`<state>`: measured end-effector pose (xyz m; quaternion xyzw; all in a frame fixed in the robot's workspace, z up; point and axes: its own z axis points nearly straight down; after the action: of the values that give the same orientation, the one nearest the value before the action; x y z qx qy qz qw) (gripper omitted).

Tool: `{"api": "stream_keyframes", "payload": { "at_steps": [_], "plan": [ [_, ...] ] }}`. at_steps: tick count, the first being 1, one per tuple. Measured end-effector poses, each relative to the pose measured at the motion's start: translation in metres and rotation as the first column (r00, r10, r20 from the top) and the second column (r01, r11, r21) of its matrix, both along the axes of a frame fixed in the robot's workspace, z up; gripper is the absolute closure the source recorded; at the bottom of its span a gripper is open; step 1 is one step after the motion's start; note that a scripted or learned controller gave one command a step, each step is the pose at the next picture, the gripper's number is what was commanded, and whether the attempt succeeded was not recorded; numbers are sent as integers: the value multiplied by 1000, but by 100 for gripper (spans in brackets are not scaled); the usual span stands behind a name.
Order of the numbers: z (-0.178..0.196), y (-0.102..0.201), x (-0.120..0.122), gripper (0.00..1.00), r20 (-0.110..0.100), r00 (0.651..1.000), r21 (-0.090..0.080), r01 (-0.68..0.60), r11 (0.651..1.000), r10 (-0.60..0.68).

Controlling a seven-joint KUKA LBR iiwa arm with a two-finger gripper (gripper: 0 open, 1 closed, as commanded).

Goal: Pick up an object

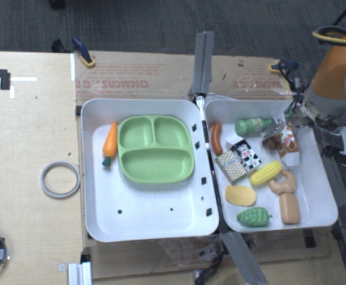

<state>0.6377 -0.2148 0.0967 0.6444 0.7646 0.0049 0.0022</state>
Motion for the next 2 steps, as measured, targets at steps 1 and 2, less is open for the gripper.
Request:
{"api": "stream_keyframes", "payload": {
  "at_steps": [1,2],
  "plan": [
    [-2,3,-14,0,-4,999,-5,-42,999,42],
    [-1,60,-78,0,-2,997,-15,-83,996,83]
  ]
}}
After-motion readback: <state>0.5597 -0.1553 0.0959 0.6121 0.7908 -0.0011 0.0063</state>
